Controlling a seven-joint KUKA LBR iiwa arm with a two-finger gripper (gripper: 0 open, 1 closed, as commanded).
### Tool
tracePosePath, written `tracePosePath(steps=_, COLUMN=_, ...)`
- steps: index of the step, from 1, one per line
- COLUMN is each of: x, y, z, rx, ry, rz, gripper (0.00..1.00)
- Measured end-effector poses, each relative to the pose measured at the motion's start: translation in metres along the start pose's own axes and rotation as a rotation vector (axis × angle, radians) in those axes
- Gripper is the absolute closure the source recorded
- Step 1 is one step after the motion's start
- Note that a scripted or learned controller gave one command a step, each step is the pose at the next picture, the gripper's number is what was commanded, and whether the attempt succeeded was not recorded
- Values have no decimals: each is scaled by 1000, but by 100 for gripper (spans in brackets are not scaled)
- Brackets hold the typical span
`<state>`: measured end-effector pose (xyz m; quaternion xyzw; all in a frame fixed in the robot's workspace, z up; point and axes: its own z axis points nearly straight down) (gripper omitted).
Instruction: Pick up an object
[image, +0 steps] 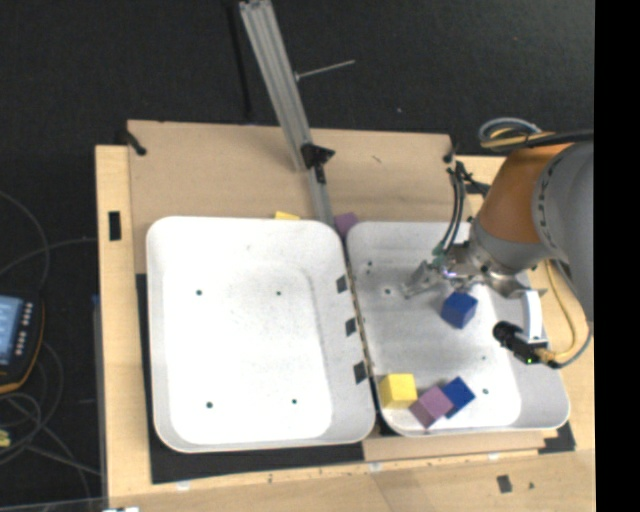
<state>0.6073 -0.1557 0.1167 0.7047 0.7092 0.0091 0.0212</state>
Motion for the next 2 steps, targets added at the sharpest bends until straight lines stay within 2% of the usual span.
tracePosePath(steps=1, x=-4, y=-2, z=0, rx=2, ry=2, rz=0, gripper=0)
tracePosePath(steps=2, x=-1, y=-13, z=14, rx=39, ry=17, rz=1, gripper=0)
